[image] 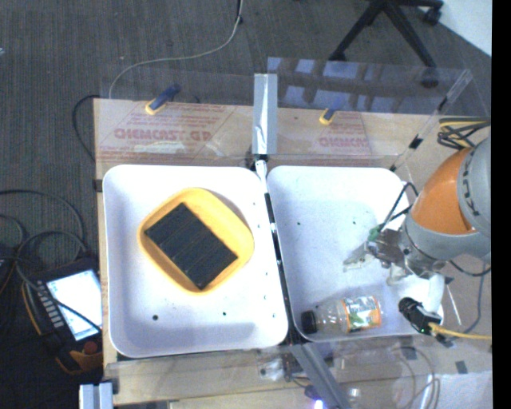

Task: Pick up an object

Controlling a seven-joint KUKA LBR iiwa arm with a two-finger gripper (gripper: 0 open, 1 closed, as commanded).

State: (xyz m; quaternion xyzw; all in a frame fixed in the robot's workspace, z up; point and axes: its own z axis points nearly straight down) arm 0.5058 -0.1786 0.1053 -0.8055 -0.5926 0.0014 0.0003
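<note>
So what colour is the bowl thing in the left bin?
The bowl is yellow, holding a black ridged slab; the camera view shows it clearly.

Tablet [70, 302] on carpet [48, 64], office chair [399, 24]

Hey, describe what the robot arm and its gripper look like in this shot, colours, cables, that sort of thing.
The arm enters from the right: a rounded grey body with a broad orange band above the wrist. Below it sits a grey wrist housing with a white block and a black fitting near the bottom. The gripper is small, metallic grey, with a touch of green at its base. Thin black cables loop beside it, and a yellow cable trails off right.
</note>
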